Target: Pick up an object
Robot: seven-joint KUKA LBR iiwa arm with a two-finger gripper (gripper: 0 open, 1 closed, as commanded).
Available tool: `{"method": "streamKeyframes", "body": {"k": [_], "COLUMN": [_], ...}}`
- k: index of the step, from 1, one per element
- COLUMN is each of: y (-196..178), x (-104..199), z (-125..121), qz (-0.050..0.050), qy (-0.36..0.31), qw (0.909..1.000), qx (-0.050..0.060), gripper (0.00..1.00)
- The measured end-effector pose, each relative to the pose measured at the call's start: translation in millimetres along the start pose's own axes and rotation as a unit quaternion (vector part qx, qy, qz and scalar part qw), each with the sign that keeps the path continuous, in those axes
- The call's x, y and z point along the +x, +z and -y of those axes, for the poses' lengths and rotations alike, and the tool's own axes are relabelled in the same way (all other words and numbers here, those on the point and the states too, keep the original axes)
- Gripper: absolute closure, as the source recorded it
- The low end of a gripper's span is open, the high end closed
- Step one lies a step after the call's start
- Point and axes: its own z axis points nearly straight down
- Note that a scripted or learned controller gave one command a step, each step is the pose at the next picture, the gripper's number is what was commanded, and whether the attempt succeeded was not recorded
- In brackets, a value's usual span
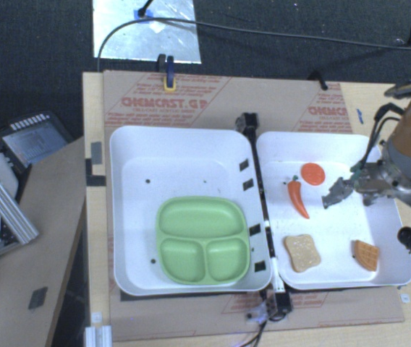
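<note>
While the task of picking up an object has yet to yield a catch, the KUKA arm (408,150) reaches in from 3 o'clock over the right bin (336,142), its gripper (333,193) hanging above bare white floor near the bin's middle. Whether that gripper is released or clenched cannot be told at this slant, and nothing can be seen in its grasp.

4 candidates lie in the right bin. At 10 o'clock from the gripper sits a round orange-red piece (312,173), seemingly a toy tomato, and just beside it at 9 o'clock lies an orange chili pepper (297,198), long axis running from 12 toward 5. A slice of toast (302,252) rests at 7 o'clock, near the bin's front wall, and a small waffle-like square (365,254) lies at 5 o'clock, close to the front right corner. The 4 pieces stand apart from each other, though tomato and pepper are near neighbours.

By the look of it, this is the approach step: the arm is positioned but not yet down on a target. The pepper and tomato are nearest, so the next move likely calls for a short shift toward 9 or 10 o'clock, a wrist turn to span the pepper's narrow width, then a descent.

The left bin (129,215) holds a green 3-compartment plate (202,238).
</note>
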Motion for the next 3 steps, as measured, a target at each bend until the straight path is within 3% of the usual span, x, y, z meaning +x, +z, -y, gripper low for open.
{"method": "streamKeyframes", "body": {"k": [1, 3], "y": [-4.2, 117.3], "x": [0.1, 5.7], "z": [-2.2, -5.9], "qz": [0.001, 0.0], "qy": [-0.001, 0.0], "qw": [1.0, 1.0], "qx": [-0.005, -0.002], "gripper": [0.0, 0.0]}}
